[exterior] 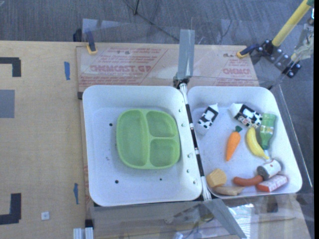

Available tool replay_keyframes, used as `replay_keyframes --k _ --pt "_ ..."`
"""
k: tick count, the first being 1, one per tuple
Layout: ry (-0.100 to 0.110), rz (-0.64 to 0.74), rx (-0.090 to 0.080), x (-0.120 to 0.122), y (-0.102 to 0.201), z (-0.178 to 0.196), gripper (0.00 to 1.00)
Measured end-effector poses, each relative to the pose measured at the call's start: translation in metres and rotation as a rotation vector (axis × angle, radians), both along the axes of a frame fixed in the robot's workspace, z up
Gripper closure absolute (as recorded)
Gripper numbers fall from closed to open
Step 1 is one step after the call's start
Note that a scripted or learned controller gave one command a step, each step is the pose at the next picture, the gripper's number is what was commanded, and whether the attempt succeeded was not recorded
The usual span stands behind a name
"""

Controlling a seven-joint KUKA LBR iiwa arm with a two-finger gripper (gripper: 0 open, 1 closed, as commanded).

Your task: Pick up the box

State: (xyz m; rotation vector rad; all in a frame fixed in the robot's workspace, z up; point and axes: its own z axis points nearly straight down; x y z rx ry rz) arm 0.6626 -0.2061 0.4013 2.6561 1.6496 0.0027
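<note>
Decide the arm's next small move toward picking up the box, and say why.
Probably travel over the near right corner of the right bin, above the red-and-white box. It lies flat by the rim, crowded by a small can and a sausage, so a centred descent looks safest.

green tray [148, 139] in left bin [94, 133]; food toys fill right bin [284, 118].

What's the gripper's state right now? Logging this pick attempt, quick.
Gripper: cannot be told.
The red and white box lies ungripped in the right bin.
</note>
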Motion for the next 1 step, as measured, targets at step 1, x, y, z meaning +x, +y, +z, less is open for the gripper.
replay_keyframes --k 1 --pt "-0.004 0.003 -0.004 0.0011 0.0012 0.0113 1.0"
